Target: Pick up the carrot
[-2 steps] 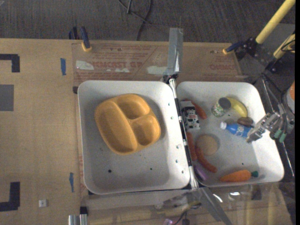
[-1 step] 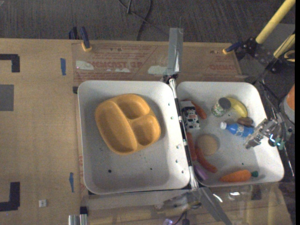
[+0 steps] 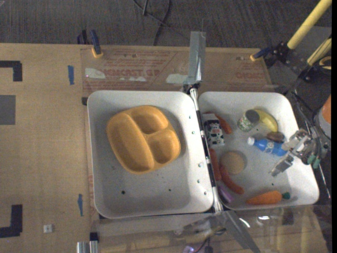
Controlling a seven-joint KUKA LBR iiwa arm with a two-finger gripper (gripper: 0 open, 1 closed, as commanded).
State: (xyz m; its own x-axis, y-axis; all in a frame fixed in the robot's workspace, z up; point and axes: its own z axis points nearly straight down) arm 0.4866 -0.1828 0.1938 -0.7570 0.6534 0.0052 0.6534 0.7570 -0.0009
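In the left white bin sat a yellow-orange moulded plastic tray with three hollows, well apart from the work. Against the right white bin's left wall stood a small printed carton, with red-orange sausage-like pieces and a round tan disc just beside it; what those pieces were was hard to tell. The orange tapered toy carrot with a green stub lay flat near the front wall, tip pointing left. It looked light, stiff and smooth, likely to roll, so a grip across its thick middle seemed best. A blue-and-white bottle lay above it. The two-finger gripper hung to the right, jaws apart, holding nothing, its wrist cut off at the edge.
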